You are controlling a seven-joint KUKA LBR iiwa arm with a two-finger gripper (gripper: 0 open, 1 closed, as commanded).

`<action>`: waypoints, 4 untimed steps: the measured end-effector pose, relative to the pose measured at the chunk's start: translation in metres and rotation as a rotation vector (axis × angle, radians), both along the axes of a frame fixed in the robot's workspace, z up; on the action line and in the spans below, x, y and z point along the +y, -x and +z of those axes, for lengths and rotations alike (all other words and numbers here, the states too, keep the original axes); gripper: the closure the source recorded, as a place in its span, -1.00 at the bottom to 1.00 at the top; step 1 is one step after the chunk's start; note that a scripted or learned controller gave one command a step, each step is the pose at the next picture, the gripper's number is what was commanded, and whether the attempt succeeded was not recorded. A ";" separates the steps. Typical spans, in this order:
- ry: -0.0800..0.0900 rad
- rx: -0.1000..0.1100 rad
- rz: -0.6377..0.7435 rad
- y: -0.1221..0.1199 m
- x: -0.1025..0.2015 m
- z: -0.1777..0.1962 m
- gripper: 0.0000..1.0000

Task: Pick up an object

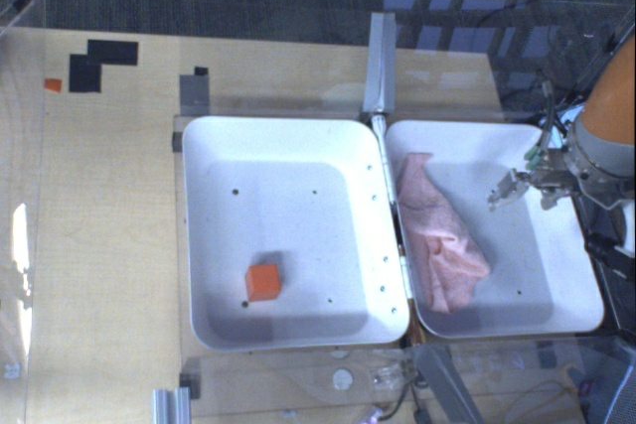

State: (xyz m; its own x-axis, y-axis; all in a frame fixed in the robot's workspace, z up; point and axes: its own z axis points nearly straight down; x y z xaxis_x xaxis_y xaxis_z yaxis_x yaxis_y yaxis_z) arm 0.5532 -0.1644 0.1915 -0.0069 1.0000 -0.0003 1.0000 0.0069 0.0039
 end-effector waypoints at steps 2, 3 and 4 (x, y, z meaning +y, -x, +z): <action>0.000 -0.003 0.066 0.001 0.060 -0.063 -1.00; 0.002 -0.010 0.097 -0.053 0.059 -0.101 -1.00; 0.001 -0.020 0.100 -0.056 0.061 -0.088 1.00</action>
